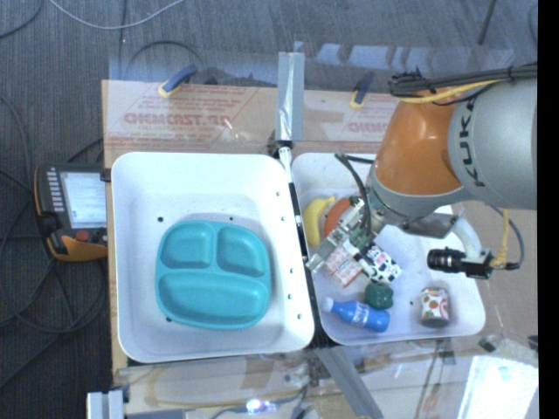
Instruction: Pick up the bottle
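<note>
Arm (454,147) comes in from 3 o'clock, wrist over the right bin (476,317). Gripper (336,247) sits low in that bin's left-center, w/ metal fingers angled toward 8 o'clock; can't tell if open or closed, nothing clearly seen between them.

Bottle (358,314), blue w/ white cap, lies on its side near the bin's 6 o'clock wall, cap pointing to 9 o'clock. It's at approx 5 o'clock from the gripper, near but apart, not touching.

Other stuff in right bin: banana (316,216) at 11 o'clock of gripper, red-orange item (336,219) just beside it, black-and-white spotted toy (383,266) at 3–4 o'clock, dark green piece (379,297) touching the bottle's right end, small patterned can (434,306) farther toward 3 o'clock.

Left bin (131,190) holds a teal divided tray (212,273).
</note>
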You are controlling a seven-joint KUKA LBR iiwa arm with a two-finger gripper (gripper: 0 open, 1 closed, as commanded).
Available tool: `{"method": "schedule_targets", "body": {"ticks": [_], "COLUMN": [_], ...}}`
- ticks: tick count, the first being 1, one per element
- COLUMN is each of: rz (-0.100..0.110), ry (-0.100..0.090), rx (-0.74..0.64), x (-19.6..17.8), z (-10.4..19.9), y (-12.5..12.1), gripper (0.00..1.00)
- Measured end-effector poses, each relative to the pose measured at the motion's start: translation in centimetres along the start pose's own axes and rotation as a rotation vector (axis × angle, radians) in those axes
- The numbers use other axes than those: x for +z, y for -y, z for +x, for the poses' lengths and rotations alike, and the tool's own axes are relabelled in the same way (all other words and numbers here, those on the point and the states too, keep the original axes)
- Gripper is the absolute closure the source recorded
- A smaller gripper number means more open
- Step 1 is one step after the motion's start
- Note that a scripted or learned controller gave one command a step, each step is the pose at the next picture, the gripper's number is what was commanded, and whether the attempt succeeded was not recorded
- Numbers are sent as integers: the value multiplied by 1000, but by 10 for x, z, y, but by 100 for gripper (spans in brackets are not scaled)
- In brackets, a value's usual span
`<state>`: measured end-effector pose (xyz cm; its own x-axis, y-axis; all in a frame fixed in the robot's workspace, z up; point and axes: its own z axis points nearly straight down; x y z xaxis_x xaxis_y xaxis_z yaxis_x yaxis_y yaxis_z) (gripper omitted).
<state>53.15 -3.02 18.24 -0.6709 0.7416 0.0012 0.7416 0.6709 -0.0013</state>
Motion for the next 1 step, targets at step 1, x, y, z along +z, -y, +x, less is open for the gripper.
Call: {"method": "schedule_targets", "body": {"ticks": [1], "rz": [0], "ry": [0], "rx": [245], "x": [73], "z": [-16], "y": [66], "gripper": [0]}}
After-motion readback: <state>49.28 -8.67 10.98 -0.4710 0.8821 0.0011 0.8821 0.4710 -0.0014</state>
